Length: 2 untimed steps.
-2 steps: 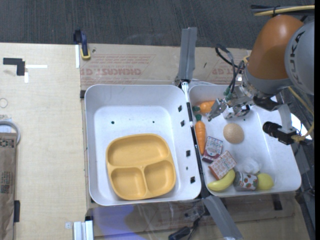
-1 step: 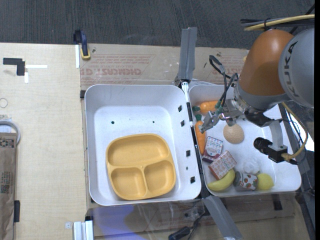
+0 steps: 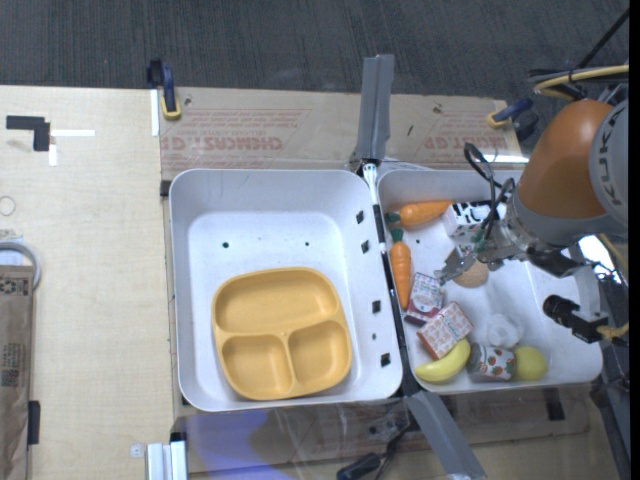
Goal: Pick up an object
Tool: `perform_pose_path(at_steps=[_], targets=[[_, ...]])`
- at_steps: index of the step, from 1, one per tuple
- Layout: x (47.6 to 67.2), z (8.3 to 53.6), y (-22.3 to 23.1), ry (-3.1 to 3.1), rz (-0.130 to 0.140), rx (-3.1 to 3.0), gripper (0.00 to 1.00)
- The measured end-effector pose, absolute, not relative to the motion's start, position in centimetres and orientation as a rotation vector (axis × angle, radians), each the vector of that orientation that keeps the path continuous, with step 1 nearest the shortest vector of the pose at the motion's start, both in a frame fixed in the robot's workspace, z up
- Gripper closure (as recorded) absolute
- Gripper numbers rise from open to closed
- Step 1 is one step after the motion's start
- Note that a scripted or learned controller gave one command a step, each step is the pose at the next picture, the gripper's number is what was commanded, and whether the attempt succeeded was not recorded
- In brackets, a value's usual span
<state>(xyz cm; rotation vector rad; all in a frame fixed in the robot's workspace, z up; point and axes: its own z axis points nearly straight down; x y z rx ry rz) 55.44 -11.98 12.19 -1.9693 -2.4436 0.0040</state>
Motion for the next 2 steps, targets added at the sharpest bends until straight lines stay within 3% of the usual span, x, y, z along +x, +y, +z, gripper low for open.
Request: perform_pose_path(at_steps=[1,2], targets=[[58.7,9.1,-12.9,-2.534,0.002,-1.856,0.0],[58.4,13.0,-14.1,-2.457,0.001,-1.958,0.0]])
